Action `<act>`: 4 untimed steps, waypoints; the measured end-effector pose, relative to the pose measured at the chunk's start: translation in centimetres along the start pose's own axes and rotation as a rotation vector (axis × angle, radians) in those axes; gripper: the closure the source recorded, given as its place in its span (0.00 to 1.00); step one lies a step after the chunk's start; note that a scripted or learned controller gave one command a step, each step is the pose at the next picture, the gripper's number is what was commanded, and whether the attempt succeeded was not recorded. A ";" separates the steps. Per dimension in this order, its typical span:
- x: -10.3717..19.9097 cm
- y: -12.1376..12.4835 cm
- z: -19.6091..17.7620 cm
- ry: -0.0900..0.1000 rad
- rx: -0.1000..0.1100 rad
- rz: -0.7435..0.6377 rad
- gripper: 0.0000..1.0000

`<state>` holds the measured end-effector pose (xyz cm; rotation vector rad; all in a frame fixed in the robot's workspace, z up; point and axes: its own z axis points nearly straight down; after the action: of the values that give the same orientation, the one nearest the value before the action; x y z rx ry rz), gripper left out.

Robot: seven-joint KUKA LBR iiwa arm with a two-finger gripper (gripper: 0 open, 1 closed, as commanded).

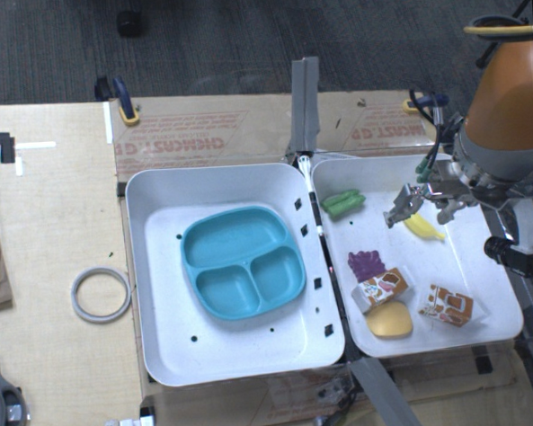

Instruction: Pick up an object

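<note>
The thing closest to getting picked was the small yellow banana-shaped plastic toy (423, 228), lying in the right-hand white bin (490, 329) up toward 1 o'clock of that bin's floor, tilted with one end pointing to about 10 o'clock and the other to 4. My guess is it was light, hard and a bit slick, with a curved body, so a pinch across the narrow middle would beat grabbing the tapered tips, where it would likely squirt out. The grey two-finger gripper (425, 204) sat right over its upper end, fingers spread apart with nothing between them that I could see, one tip out at 9 o'clock of the banana and the other at about 2. Whether it was touching the toy I honestly couldn't tell. Going outward: a green pepper-like plastic toy (342, 203) lay at 9 o'clock from the banana near the bin's left wall, a purple bunch-of-grapes toy (366, 264) at 8 o'clock, a small white-and-orange carton (382, 288) just below the grapes, a tan rounded bread-like piece (389, 321) touching or nearly touching that carton at 6 o'clock, and a second little printed carton (447, 305) at 5 o'clock of the banana. The left bin (154, 286) held a teal three-compartment plastic plate (242, 262).
</note>
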<state>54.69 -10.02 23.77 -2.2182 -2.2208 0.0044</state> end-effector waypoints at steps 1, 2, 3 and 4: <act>-6.1 4.2 3.6 -0.001 -0.002 0.042 0.00; -7.1 0.1 -1.7 0.000 -0.002 0.043 0.00; -8.1 2.8 3.3 0.001 0.000 0.186 0.00; -8.4 8.2 14.6 0.000 -0.003 0.349 0.00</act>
<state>62.89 -18.42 9.15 -2.5723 -1.8038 0.0024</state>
